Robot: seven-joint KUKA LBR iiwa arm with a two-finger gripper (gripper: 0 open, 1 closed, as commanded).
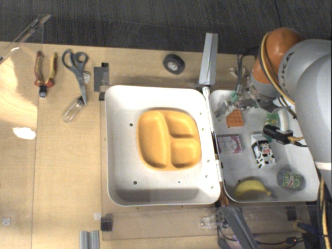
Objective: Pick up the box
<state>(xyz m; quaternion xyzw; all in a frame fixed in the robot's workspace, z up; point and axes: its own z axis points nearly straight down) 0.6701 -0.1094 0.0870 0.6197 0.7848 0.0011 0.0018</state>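
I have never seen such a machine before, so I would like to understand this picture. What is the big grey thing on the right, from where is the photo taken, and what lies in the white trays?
The photo is taken by one fixed camera above a wooden bench, looking down at a slant. The big grey shape with an orange band is a robot arm; its gripper sits over the top of the right bin. I cannot tell whether it holds anything.

The left bin holds a yellow divided tray. The right bin holds a banana, a small box, an orange waffle-like piece and other small items. Scissors, pliers and a roll of tape lie on the bench.
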